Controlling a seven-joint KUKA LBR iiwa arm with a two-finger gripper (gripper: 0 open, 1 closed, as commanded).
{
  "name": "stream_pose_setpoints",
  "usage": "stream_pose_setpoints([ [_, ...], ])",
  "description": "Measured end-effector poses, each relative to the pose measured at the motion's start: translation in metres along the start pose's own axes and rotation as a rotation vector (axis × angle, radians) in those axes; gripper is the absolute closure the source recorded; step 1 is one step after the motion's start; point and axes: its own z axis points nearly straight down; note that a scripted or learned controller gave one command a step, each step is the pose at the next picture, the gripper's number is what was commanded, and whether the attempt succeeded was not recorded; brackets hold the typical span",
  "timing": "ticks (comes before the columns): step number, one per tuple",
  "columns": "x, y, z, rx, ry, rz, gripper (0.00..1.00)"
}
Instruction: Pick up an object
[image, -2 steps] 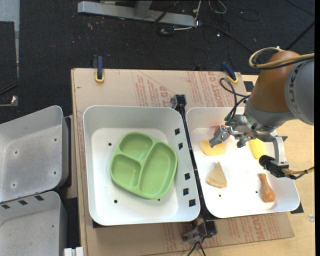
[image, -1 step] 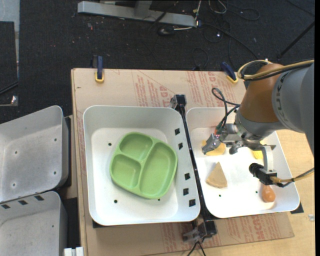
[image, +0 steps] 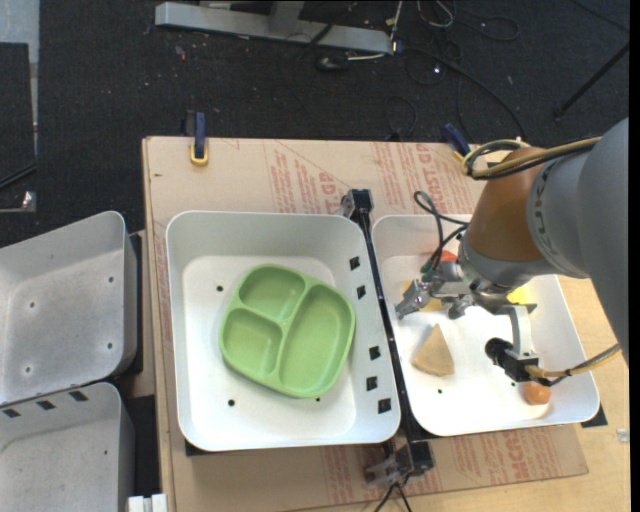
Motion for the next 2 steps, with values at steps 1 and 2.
stream_pose_setpoints([
  [1,0.000,0.001,-0.012,-0.002,0.000,0.001,1.00],
  [2,0.005,0.002,-0.074,-0.007,-0.001,-0.003,1.00],
])
